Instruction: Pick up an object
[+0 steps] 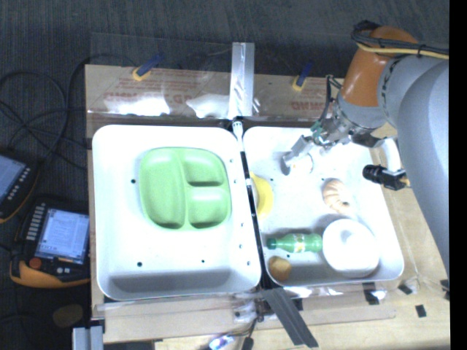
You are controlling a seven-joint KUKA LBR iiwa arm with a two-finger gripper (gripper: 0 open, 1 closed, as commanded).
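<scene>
My gripper (pixel 290 162) hangs over the back left part of the right bin (pixel 379 195), reaching in from the upper right. Under it is bare white floor, and no object touches it. A tan croissant-like pastry (pixel 336 194) lies to its right and nearer the front. A yellow banana-like piece (pixel 263 195) rests against the bin's left wall. Along the front lie a green bottle (pixel 297 243) on its side, a white bowl (pixel 351 247) and a small brown round item (pixel 280 268).
The left bin (pixel 117 268) bears a green divided tray (pixel 184 187). A raised divider (pixel 246 195) separates the two bins. Tablets and cables lie off the bench at far left.
</scene>
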